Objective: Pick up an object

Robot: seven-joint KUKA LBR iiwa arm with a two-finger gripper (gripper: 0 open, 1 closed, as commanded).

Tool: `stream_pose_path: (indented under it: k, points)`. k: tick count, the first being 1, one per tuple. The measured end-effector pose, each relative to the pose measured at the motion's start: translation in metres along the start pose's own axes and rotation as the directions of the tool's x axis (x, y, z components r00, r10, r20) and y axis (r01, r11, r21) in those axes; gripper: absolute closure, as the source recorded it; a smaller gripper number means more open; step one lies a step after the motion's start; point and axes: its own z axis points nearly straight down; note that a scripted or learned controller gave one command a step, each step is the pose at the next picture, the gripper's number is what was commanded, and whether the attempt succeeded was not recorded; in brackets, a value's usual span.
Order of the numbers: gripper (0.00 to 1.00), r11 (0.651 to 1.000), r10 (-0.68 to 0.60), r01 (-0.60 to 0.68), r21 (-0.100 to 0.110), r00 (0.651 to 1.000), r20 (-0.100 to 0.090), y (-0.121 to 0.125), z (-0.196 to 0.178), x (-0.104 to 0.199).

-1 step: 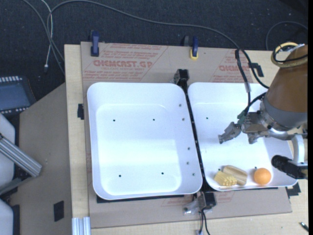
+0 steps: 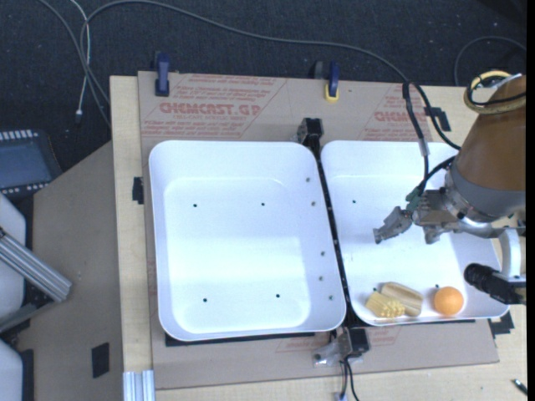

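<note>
I see the gripper (image 2: 407, 228) over the right bin (image 2: 368, 174), fingers apart and bare; orange ball (image 2: 449, 301) lies near the bin's front edge, well clear of them

The gripper (image 2: 410, 226) hangs over the right bin (image 2: 368, 174), its fingers spread apart and holding nothing. Near that bin's front edge lie a corn cob (image 2: 386, 307), a bread roll (image 2: 404, 294) touching it, and an orange (image 2: 449, 301) toward the front right corner.
</note>
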Motion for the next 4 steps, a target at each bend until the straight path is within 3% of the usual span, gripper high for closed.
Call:
stream_pose_path:
  k: [2,3,4]
  points:
    - [0.0,1.0,0.0,0.0,0.005,1.0,0.0,0.01,0.113,-0.006]
    - [0.0,1.0,0.0,0.0,0.001,1.0,0.0,0.01,0.124,-0.005]
    - [1.0,1.0,0.0,0.0,-0.001,1.0,0.0,0.01,0.113,-0.005]
